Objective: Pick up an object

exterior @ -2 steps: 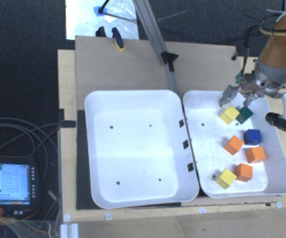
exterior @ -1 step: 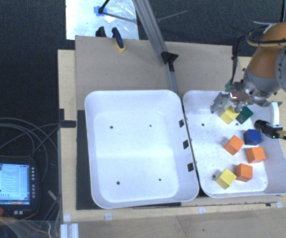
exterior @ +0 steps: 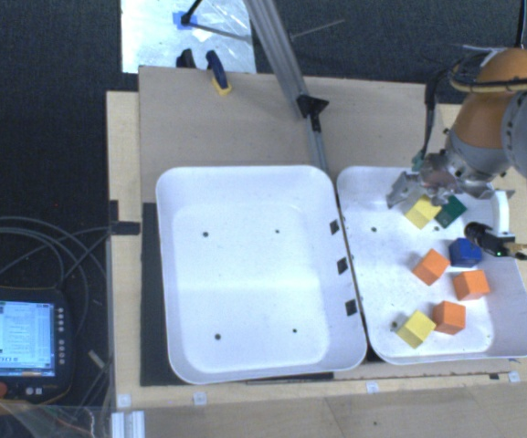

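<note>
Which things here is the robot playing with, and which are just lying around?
For the job:
gripper, low over the right bin
yellow block and green block beside it
blue block
three orange blocks
second yellow block

Just lying about:
left bin
handheld screen and its cables
clamps on the bench's far edge

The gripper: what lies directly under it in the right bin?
Under the gripper lie a yellow block and a dark green block, partly covered by it. Contact cannot be judged.
</note>
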Available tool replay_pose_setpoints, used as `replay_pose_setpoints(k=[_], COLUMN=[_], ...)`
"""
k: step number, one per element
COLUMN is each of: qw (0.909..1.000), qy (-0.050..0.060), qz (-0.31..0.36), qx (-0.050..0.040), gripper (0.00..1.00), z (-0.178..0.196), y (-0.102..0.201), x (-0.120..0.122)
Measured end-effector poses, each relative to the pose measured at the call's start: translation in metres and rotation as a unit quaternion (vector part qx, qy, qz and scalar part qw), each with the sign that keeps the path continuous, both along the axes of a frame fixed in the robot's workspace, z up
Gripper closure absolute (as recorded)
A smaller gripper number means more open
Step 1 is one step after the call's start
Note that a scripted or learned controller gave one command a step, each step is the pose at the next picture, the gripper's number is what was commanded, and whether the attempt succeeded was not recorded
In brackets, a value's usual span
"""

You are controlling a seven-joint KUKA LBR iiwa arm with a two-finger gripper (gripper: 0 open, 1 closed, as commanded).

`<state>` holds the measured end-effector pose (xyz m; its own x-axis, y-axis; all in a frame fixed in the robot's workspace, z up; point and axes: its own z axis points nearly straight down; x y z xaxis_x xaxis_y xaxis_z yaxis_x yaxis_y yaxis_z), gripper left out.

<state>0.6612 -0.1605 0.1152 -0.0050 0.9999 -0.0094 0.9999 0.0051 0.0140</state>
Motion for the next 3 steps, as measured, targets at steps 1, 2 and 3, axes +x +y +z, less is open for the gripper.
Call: replay_pose_setpoints(k=[1, 2, 3], qw=[1.0, 1.0, 1.0], qy=[-0.005, 0.003, 0.003], qz=[0.002, 0.0, 0.0], qx=[-0.0007, 0.0038, 0.0037], gripper=[1.0, 1.0, 1.0], z=[0.014, 0.06, 0.11], y=[0.0, 0.0, 0.0], x=[0.002, -0.001, 0.001])
